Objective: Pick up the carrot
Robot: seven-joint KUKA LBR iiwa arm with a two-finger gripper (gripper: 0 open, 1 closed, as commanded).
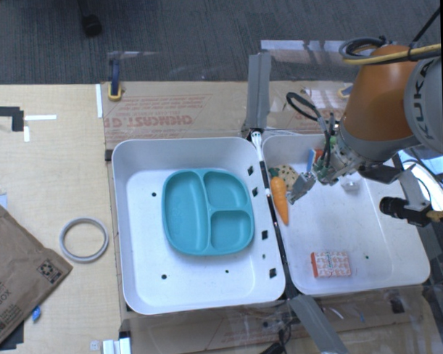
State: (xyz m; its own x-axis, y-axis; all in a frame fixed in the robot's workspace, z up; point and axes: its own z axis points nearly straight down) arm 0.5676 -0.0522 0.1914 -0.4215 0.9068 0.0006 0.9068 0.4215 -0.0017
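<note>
Lying unlifted against the left wall of the right bin [384,276], the carrot [280,199] is awaiting pickup while the gripper [303,188] is hovering just beside it, its opening impossible to tell.

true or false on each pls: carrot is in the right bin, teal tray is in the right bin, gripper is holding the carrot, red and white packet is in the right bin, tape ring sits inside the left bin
1. The carrot lies in the right bin. True; it lies by that bin's left wall.
2. The teal tray is in the right bin. False; it sits in the left bin.
3. The gripper holds the carrot. False; it is beside the carrot.
4. The red and white packet is in the right bin. True.
5. The tape ring sits inside the left bin. False; it lies on the bench, outside it.
</note>
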